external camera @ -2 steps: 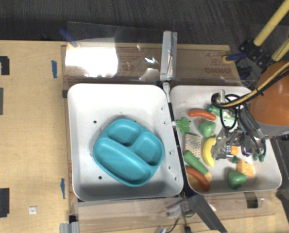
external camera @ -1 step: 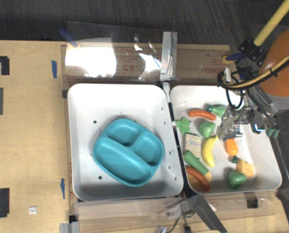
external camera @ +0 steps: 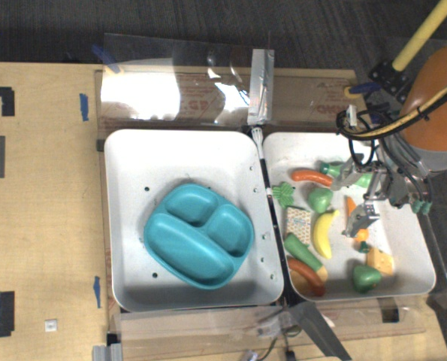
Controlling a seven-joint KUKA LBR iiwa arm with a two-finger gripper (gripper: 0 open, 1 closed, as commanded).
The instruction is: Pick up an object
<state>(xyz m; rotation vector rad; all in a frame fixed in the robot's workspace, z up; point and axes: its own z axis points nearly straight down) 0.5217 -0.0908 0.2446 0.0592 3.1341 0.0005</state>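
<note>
The right bin [external camera: 411, 232] holds several toy foods. Among them are a yellow banana [external camera: 323, 233], a red chili [external camera: 312, 176], a green pepper [external camera: 321, 199], an orange carrot [external camera: 349, 204], a yellow-orange wedge [external camera: 381, 260] and a second green pepper [external camera: 366, 277]. My gripper [external camera: 360, 222] hangs low in this bin, right of the banana and beside the carrot. It sits just above a small orange piece [external camera: 362, 237]. Nothing can be seen held in it.
A teal divided plate [external camera: 200, 235] lies in the left bin [external camera: 133, 164]. A waffle-like cracker [external camera: 298, 222], a green leafy piece [external camera: 283, 194] and a red-and-green sausage shape [external camera: 306, 265] crowd the right bin's left side. Cables and the arm [external camera: 403, 126] hang over its far right corner.
</note>
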